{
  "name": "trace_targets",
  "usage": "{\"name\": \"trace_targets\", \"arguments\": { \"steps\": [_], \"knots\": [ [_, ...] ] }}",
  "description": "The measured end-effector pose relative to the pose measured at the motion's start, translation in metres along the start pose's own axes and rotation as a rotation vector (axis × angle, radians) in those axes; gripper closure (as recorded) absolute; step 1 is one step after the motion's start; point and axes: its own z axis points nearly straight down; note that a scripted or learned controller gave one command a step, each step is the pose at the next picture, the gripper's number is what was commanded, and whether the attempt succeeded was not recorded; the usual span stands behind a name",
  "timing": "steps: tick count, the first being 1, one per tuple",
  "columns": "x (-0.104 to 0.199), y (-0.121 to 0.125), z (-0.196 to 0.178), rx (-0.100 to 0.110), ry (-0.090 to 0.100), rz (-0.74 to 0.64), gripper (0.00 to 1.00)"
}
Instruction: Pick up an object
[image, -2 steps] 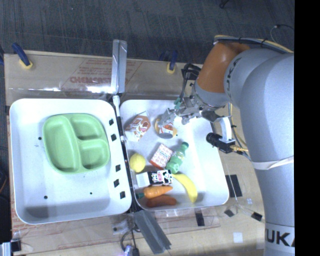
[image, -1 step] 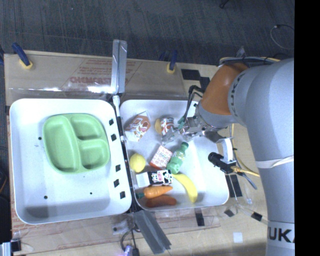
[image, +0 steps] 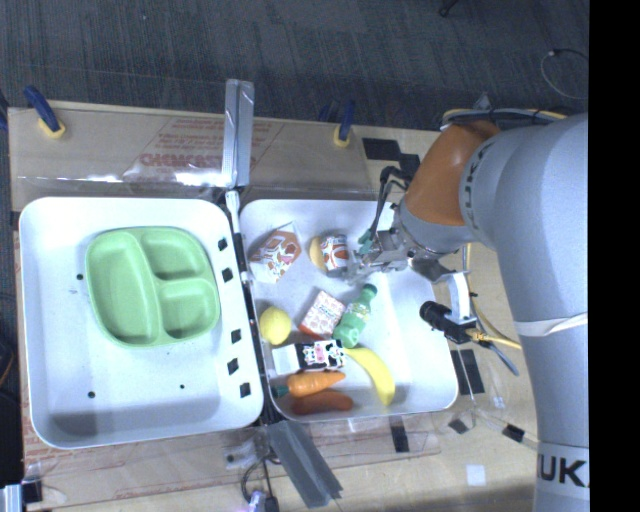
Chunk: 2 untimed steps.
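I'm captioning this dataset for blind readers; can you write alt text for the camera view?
A grey robot arm reaches from the right, its end effector low in the right bin beside a round packaged snack. That bin also holds a lemon, green bottle, banana, carrot and small cartons. The left bin holds a green divided tray.

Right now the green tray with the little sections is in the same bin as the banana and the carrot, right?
Not quite. The camera view shows the green tray alone in the left bin. The banana and the carrot lie in the right bin.
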Motion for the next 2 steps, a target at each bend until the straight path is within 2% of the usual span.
{"name": "trace_targets", "arguments": {
  "steps": [1,2],
  "knots": [
    [0.0,0.0,0.0,0.0,0.0,-0.001,0.0],
    [0.039,0.028,0.009,-0.006,-0.001,-0.154,0.0]
  ]
}}
